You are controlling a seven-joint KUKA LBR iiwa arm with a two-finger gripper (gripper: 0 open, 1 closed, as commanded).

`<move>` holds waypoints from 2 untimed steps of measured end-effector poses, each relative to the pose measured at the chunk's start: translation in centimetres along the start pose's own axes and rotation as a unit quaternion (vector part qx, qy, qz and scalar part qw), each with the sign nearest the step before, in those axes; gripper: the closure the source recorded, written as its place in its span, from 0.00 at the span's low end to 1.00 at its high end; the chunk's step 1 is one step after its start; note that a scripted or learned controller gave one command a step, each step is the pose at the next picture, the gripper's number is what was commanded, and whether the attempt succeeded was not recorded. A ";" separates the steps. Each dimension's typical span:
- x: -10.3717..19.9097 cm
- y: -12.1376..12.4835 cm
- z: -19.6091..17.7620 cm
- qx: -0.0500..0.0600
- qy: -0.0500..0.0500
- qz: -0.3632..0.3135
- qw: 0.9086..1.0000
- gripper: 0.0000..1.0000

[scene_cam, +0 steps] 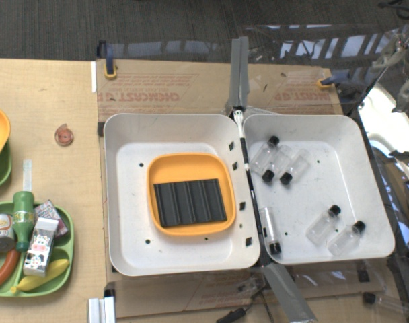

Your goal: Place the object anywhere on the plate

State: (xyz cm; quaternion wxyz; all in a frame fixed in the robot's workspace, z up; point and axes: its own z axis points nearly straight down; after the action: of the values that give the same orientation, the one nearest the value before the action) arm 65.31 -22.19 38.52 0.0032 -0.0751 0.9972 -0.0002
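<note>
Plate point(191, 173): orange, left bin, carrying a black ridged block.
Vials point(278, 167): clear, black-capped, right bin.
Jaws: cannot tell.
Advice: pinch one vial across its body.

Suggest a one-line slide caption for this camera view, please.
Orange plate holding a black ridged block in the left bin; clear black-capped vials scattered in the right bin.
</note>
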 end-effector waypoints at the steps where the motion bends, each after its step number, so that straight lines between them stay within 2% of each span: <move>1: -0.7 -0.1 1.6 -0.001 0.001 -0.174 0.985 0.00; 2: -0.7 -0.1 1.1 -0.001 0.000 -0.303 0.953 0.00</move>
State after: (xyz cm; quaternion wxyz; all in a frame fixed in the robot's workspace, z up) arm 66.01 -22.15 37.46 0.0026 -0.3740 0.9274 0.0004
